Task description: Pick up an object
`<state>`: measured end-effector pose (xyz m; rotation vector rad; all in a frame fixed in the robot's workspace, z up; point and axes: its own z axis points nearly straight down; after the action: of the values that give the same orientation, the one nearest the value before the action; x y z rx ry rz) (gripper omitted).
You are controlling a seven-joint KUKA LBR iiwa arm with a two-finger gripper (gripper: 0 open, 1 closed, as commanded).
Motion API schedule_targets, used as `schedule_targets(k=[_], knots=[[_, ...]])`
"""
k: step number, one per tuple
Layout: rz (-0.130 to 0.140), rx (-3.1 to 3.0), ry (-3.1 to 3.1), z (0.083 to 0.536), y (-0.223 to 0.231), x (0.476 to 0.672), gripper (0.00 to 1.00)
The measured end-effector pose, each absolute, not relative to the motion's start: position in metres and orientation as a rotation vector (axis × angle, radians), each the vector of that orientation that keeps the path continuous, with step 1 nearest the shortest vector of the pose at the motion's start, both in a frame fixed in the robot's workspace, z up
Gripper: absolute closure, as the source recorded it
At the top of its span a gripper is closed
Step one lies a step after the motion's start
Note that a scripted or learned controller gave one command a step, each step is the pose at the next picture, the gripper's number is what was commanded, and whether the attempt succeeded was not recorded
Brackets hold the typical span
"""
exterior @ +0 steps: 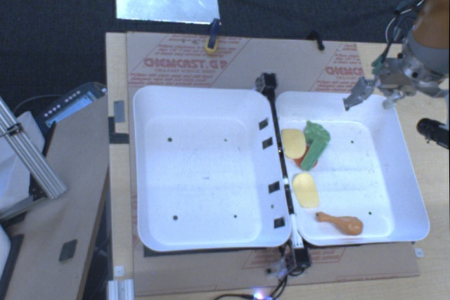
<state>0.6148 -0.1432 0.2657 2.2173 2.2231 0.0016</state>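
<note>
Well left of the claw, the shallow white plastic left bin [204, 165] carries nothing to grasp. Nearer, below and left of it, the right white bin [404, 172] holds a pale yellow disc [293, 144], a green plastic piece [316, 137], a second yellow piece [305, 190] and an orange drumstick-shaped toy [341, 223]. The claw [371, 96] hovers spread wide, empty, over the bin's far rim: the approach step. Next it likely must shift left and descend.

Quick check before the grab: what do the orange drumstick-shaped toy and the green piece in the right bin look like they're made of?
Orange drumstick-shaped toy: likely hard moulded plastic; smooth, uniform colour with a slight sheen. Green piece: probably plastic too, matte and evenly coloured, though it could be soft rubber or foam; the view is too coarse to tell. Both lie in the right bin.
</note>
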Motion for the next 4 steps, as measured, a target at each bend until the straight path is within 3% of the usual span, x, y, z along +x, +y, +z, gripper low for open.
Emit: schedule_targets(k=[1,2,3,4], knots=[[-0.003,2.217,2.234,0.186,-0.098,0.605,0.0],[0.004,2.215,2.227,0.081,-0.088,0.621,0.0],[0.018,2.209,2.222,0.1,-0.088,0.625,1.0],[0.002,2.218,2.231,0.09,-0.1,0.656,1.0]])
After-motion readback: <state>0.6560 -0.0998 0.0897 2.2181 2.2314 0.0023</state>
